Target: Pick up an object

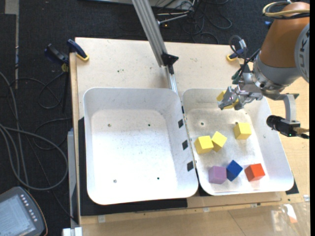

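Note:
My gripper (230, 101) hangs over the back of the right bin (275, 151), under the orange-banded wrist. A small yellow block (221, 96) sits between its fingers, with yellow showing on both sides of them, and it appears lifted off the bin floor. On that floor lie three more yellow blocks (204, 143) (219, 139) (242, 130) near the middle. Along the front lie a purple block (217, 174), a blue block (234, 169) and a red block (254, 171).
The left bin (98, 132) adjoins the right one, divided by a shared rim (184, 132). A slanted metal bar (150, 26) reaches down to the bins' back junction. Clamps (76, 50) (236, 50) sit at the bench's back corners. A black fitting (280, 125) juts over the right rim.

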`<state>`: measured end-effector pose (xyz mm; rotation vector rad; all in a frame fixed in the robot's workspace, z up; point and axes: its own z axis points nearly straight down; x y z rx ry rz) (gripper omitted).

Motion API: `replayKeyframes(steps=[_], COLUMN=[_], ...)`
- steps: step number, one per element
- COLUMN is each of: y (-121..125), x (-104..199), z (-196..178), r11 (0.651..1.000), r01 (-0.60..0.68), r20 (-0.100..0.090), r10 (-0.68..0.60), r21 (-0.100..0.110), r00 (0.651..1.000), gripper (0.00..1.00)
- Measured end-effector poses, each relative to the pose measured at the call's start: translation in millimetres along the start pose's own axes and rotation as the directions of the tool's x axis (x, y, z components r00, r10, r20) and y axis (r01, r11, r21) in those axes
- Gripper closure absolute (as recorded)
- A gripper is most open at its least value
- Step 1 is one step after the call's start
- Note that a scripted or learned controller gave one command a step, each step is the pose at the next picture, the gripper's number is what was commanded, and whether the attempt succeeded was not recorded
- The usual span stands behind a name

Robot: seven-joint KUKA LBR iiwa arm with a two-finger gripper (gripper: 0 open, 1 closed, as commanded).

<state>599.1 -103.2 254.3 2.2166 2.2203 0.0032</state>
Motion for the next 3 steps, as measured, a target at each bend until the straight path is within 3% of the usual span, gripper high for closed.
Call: replayKeyframes(steps=[1,3], y=[8,-8], x=[47,150], z=[5,25], r11=[1.0,1.0], r01=[0.005,0.006], r20=[-0.002,-0.003], r10=[-0.005,-0.006], r21=[0.004,0.007], r00=[1.0,1.0], gripper=[1.0,1.0])
